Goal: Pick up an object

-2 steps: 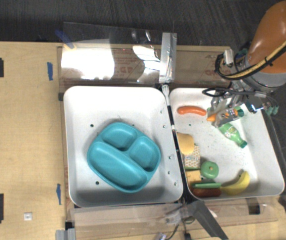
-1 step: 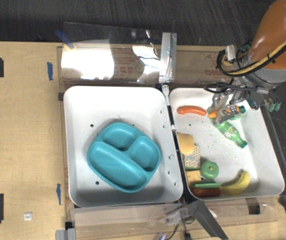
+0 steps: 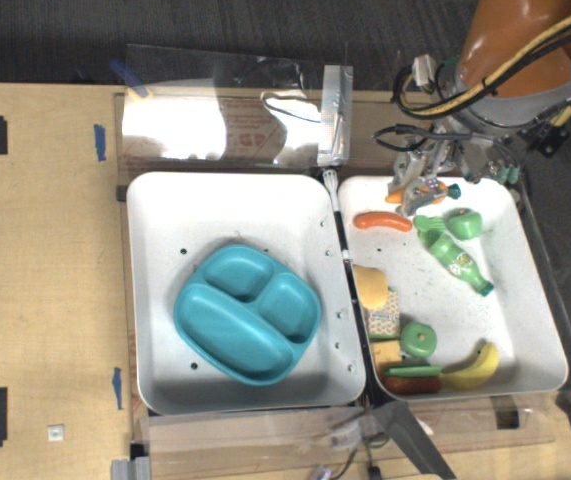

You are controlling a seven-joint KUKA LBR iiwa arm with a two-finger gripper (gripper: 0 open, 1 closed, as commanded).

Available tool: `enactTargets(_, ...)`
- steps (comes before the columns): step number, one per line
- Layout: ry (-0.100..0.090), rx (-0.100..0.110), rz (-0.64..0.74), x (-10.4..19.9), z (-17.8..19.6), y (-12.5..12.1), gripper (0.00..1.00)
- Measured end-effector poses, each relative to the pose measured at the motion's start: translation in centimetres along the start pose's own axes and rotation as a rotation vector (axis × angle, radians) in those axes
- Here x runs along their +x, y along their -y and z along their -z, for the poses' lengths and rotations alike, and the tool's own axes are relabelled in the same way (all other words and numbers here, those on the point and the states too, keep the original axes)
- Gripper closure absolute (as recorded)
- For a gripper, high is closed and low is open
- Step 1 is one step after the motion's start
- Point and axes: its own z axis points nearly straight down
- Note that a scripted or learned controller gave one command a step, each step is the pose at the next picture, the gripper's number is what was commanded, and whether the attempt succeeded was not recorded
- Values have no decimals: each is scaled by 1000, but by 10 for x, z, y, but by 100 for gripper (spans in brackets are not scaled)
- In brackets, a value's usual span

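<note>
Two white bins on a cardboard-topped table

The left bin (image 3: 155, 218) holds a teal divided plate (image 3: 248, 311); blue tape marks (image 3: 99, 142) dot the table (image 3: 35, 268).

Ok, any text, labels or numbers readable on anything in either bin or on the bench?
None readable.
The green bottle bears a pale label, too small to read.
The clear sheet behind the bins shows faint reddish print, blurred by glare.
The teal tray carries no marking.
</note>
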Motion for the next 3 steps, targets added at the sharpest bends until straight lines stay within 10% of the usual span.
enactTargets(1, 5, 3, -278, -26, 53, 29, 100)
enactTargets(2, -3, 1, -63, 8, -4, 10, 100)
enactTargets(3, 2, 1, -157, -32, 11, 3, 100)
